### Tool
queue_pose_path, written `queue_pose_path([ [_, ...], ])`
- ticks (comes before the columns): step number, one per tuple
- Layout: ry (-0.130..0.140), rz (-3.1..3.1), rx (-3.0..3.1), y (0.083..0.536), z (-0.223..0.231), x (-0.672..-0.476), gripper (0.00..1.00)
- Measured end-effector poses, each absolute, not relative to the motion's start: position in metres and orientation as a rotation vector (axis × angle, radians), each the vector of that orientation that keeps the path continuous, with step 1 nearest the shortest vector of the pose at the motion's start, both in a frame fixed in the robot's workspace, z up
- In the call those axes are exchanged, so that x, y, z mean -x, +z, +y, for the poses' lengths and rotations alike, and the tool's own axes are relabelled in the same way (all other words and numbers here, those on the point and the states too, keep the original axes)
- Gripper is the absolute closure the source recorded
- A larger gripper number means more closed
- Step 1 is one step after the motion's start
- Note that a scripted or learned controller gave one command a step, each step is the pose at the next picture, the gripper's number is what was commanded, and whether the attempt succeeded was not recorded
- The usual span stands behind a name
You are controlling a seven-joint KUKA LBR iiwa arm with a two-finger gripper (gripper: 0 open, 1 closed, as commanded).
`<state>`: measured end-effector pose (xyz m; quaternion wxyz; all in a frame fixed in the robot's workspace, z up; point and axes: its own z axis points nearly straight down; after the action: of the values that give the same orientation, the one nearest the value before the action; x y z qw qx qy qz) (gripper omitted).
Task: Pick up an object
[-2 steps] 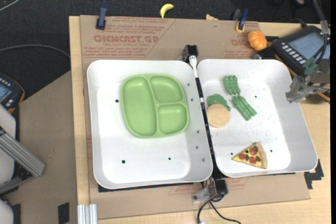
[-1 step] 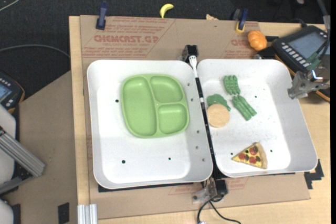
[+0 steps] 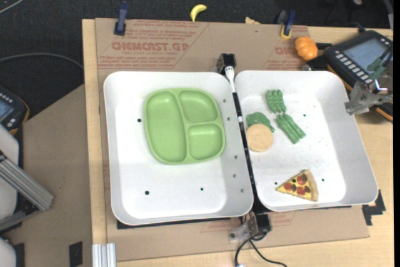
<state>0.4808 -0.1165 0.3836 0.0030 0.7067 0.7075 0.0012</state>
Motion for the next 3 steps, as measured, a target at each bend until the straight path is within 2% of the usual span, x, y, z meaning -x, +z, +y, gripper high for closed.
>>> queue_pose_path([
  [3,0.011,2.213,-2.206,0.415,-0.116,-0.483,1.0],
])
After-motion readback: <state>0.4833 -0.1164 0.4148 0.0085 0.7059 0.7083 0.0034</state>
